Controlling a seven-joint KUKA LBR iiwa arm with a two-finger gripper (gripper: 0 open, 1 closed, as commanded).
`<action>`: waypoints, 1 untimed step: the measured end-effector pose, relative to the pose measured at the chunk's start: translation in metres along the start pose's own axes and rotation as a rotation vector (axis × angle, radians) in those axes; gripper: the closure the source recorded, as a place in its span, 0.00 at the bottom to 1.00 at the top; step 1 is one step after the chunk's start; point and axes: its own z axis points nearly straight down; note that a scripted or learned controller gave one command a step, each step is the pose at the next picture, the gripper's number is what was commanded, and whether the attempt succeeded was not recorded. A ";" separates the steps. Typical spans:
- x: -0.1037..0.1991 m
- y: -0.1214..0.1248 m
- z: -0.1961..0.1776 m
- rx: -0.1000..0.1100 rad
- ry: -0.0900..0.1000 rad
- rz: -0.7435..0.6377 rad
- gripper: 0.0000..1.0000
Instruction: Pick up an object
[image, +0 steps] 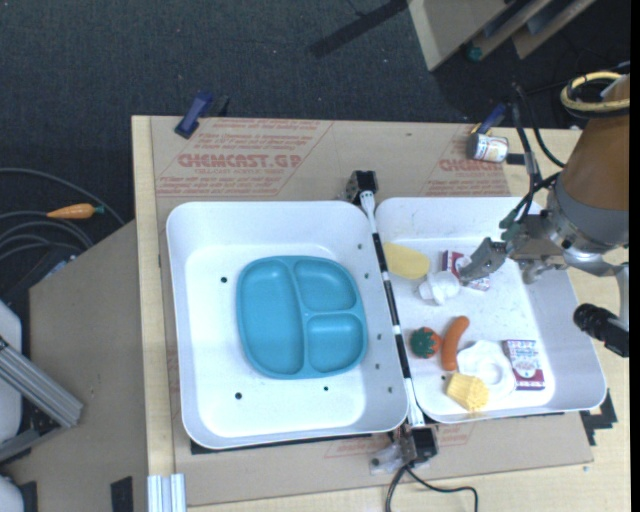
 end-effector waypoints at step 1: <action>-0.039 0.021 0.084 0.002 0.000 0.002 0.00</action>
